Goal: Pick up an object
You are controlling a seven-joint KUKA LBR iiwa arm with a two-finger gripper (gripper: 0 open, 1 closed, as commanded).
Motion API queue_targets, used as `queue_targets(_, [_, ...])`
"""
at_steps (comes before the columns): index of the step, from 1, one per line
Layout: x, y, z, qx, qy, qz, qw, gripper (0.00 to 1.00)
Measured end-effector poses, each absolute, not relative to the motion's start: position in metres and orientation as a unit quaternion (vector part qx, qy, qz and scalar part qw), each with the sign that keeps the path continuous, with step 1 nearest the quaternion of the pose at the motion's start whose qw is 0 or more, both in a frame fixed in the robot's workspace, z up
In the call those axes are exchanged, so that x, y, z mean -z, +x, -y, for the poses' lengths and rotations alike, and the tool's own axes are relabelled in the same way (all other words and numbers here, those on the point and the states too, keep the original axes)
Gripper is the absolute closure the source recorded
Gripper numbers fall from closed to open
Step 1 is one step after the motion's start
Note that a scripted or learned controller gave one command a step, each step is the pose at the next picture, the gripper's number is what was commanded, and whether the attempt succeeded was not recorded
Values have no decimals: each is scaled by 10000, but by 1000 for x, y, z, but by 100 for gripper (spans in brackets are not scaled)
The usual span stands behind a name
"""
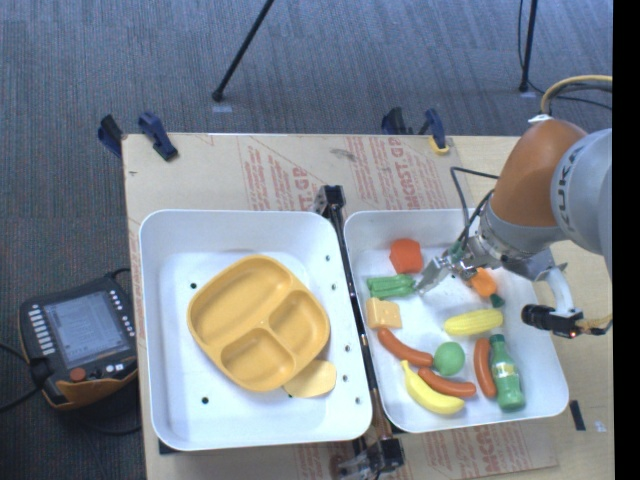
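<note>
The right bin point(555, 368) holds several toy foods: a red-orange piece point(406, 255), a green vegetable point(390, 286), a yellow cheese block point(383, 314), a corn cob point(473, 322), a green ball point(450, 357), a banana point(430, 392), sausages point(403, 347) and a green bottle point(507, 373). My gripper point(437, 271) hangs low over this bin's upper middle. It is just right of the green vegetable and below the red-orange piece. An orange carrot-like piece point(485, 283) lies right beside the wrist. I see nothing held.
The left bin point(165, 268) carries a yellow divided plate point(259, 321) and a flat yellow piece point(314, 379) at the plate's lower edge. Blue clamps point(158, 134) sit on the bench's far edge. A teach pendant point(76, 340) lies on the floor at left.
</note>
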State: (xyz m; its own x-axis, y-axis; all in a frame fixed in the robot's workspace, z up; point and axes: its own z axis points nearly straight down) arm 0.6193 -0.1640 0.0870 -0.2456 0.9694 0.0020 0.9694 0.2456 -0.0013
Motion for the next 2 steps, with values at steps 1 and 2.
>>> queue_targets(1, [-87,574,160,1,-5083,8612,20,0])
queue_targets(2, [-87,517,166,2,-5236,8520,20,0])
